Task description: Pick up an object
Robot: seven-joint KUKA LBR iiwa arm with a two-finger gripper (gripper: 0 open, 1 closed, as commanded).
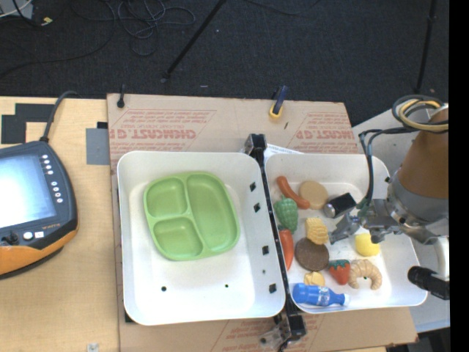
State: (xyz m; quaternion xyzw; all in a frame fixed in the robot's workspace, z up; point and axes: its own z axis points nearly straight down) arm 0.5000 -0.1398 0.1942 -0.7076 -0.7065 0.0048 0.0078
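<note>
Camera view, looking down on the bench. Two white bins sit side by side. My claw hangs over the right bin, reaching in from the right. Wide or narrow: cannot tell from this angle.

No target is set, so I go by nearness. The lemon sits just beside the claw, toward the near rim. The corn lies on the other side, a little further off. Lemon is my pick.

Handling, as a judgement: it looks like moulded toy food, so light and stiff. The skin is smooth and rounded, likely to squirt out of an off-centre pinch. Best hold is across its short middle, coming straight down. The shrimp lies just beside it and the strawberry is near, so there is little room on that side.

Also in the right bin: sausage, pepper, carrot, patty, and a blue bottle along the near wall. The left bin holds a green plate.

Writing: red print on the cardboard under the bins is upside down to this view, and I cannot read it surely. The bottle's white label is too small to read. The pendant at far left has a lit screen with nothing legible.
</note>
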